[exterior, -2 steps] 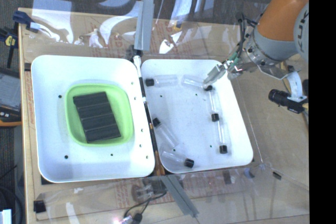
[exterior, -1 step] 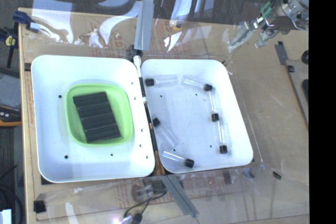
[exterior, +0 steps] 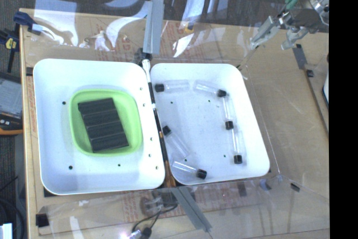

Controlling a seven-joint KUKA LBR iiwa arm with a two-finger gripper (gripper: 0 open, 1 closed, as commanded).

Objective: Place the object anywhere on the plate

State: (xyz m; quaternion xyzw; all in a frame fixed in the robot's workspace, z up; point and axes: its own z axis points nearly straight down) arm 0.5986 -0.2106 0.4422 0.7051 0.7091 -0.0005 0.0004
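Right bin (exterior: 254, 137) holds several clear plastic tubes with black caps (exterior: 230, 125), scattered along its walls. Left bin (exterior: 47, 120) holds green square plate (exterior: 134, 120). Dark ribbed rectangular block (exterior: 103, 124) lies flat on plate, near middle, slightly turned. Gripper (exterior: 278, 36) hangs at upper right, well apart from both bins, above bench (exterior: 291, 120). Two fingers spread apart, nothing between them.

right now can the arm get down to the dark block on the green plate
Probably yes. The dark ridged block lies flat and uncovered on the green plate in the left bin. The end effector is up beyond the right bin's far corner.
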